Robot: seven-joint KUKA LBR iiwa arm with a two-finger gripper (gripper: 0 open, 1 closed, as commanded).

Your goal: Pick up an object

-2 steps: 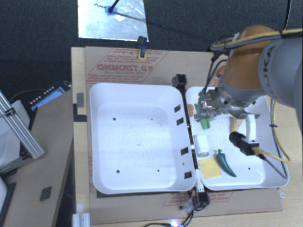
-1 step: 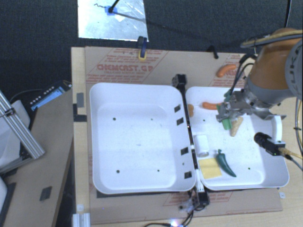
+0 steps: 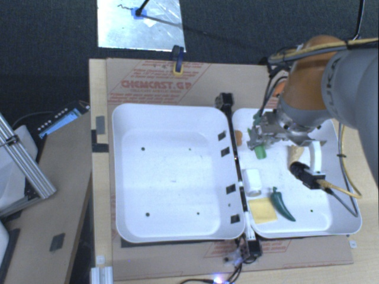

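Pincer [image 3: 259, 143] hangs over the right bin [image 3: 317, 216], up near its far-left part, and honestly you can't tell from this angle whether it's apart or together, the metal head just blocks it. What you do get is a small green piece [image 3: 259, 153] poking out right at its lower tip, touching it or just under it; whether it's actually clamped, can't say. Just left of that, by the bin's inner wall, there's a little tan thing [image 3: 238, 137]. On the other side of the pincer you'll spot a pale beige piece [image 3: 294, 154] lying partly under the wrist. Nearer the camera there's a white block [image 3: 253, 180] close to the wall between the bins, then a flat yellow square [image 3: 262, 210] just past it, with a dark green pepper-shaped thing [image 3: 282, 205] right beside the square, tilted. The grey arm [image 3: 346, 81] comes in from the right with its orange band [image 3: 308, 78] above the wrist. The left bin [image 3: 172, 176] sits alongside, both bins on a cardboard sheet [image 3: 160, 83], and a shiny sheet [image 3: 139, 16] lies on the dark floor beyond.
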